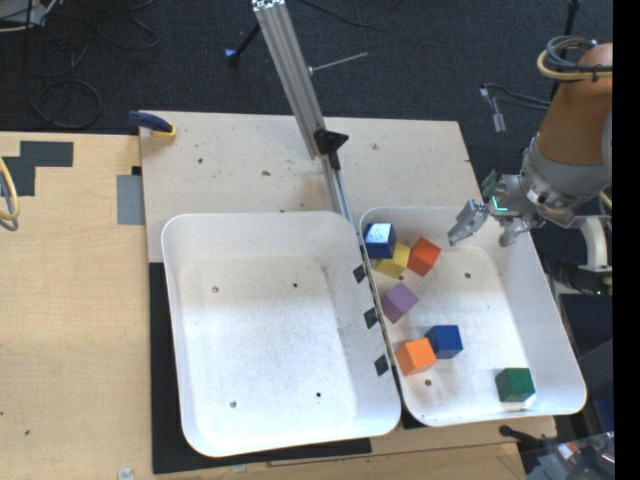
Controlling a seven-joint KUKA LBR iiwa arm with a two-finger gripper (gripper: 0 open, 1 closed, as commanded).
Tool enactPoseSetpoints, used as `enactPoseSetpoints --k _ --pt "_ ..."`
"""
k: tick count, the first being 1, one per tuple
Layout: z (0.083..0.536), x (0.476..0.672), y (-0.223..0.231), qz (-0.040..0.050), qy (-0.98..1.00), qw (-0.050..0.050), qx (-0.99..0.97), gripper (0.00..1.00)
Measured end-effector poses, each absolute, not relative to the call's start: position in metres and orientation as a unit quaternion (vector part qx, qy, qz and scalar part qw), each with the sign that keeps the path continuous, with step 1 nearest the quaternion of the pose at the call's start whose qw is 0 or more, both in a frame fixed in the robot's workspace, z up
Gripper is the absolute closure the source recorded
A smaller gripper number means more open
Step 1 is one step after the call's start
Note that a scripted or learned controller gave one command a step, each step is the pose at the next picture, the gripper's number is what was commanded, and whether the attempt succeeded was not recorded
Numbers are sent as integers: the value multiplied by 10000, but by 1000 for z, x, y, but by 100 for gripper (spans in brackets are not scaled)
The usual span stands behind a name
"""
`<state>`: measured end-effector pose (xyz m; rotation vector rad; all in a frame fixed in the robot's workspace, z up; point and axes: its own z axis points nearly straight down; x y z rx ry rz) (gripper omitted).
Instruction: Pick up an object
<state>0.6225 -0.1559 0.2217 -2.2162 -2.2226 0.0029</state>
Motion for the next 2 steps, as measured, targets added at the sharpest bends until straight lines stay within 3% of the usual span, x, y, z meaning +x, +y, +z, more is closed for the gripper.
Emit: enactPoseSetpoints --k 2 --pt "117 611 -157 28 -7069 39 -7073 0"
